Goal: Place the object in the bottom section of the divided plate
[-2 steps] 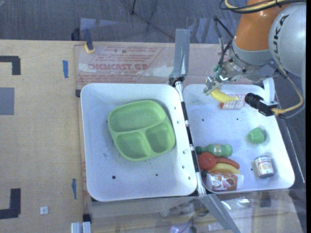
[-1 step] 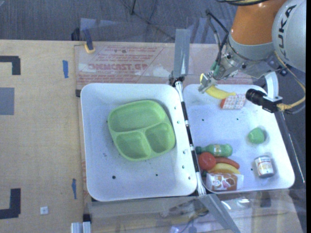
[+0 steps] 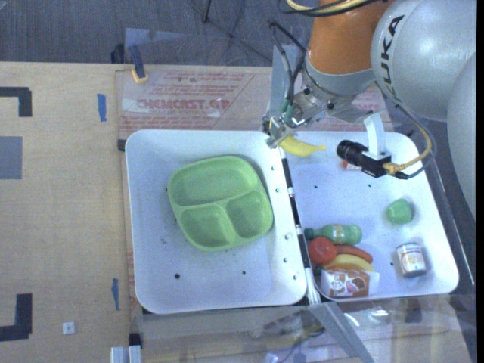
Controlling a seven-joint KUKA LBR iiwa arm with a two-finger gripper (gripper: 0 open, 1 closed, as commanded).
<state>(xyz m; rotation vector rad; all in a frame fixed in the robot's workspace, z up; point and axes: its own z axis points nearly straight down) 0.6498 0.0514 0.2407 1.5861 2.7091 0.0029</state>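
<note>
The green divided plate lies in the left bin, with one large section at the back and two smaller ones at the front. My gripper hangs over the back end of the wall between the two bins. A yellow banana lies in the back left corner of the right bin, and its left end meets the gripper's tip. Whether the banana is held is hidden from this angle.
The right bin holds a green round thing, a small can, a green bottle-like toy, a red tomato, a yellow-orange piece and a small packet near its front.
</note>
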